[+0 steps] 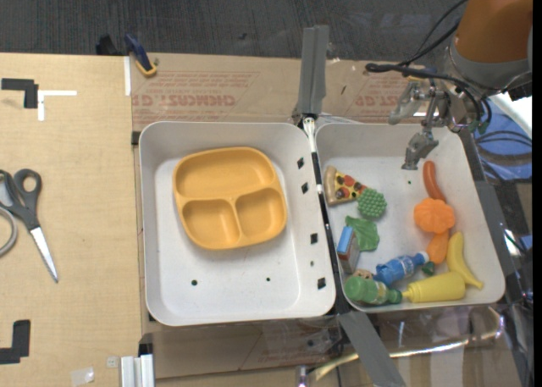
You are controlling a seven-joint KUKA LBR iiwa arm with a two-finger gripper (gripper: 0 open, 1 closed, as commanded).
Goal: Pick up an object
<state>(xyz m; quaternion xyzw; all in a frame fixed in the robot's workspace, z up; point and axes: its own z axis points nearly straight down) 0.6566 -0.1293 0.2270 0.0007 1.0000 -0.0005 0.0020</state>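
Gripper: grey two-finger gripper point(415, 155) hangs over the upper part of the right shallow white plastic bin point(481, 207), at about 1 o'clock from that bin's middle; nothing sits between its fingers, and whether they are spread or pressed together I cannot tell
Nearest target: slim red-orange toy sausage point(432, 179), lying just at 5 o'clock from the gripper tip, near the bin's right wall
Sausage axis: long axis runs roughly 12 to 6 o'clock, upper end tipped slightly toward 11; both ends rounded, so no clear head or tail
Neighbours: ruffled orange toy vegetable point(434, 216) sits just below the sausage's lower end at 6 o'clock; yellow toy banana point(461, 260) lies further down toward 5 o'clock
Step in hand: lining up above one object before descending, by my reading
Doing it well: centre over the sausage's middle, set the fingers across its short width along 3 to 9 o'clock, and descend clear of the orange vegetable and the bin wall
Other bin: yellow 3-compartment plastic plate point(229, 196) lies in the left shallow white bin point(152, 233), well apart from the work
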